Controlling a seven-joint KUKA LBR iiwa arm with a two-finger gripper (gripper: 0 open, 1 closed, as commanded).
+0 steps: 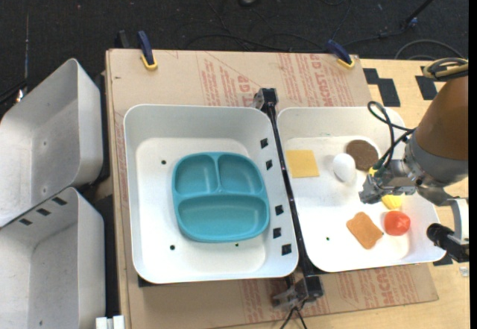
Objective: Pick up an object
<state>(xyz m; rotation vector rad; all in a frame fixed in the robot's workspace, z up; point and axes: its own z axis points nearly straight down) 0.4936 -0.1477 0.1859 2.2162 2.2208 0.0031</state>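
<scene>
We see the tool (381,189) low in the right bin (320,245) beside a yellow piece (392,201), its grip impossible to tell.

Faint red print on the cardboard sheet (223,74) at twelve o'clock, upside down and mirrored; more at six o'clock; none legible.

A teal divided plate (220,197) is seen in the left white bin (141,171), which is set on a cardboard-covered bench (223,74).
</scene>
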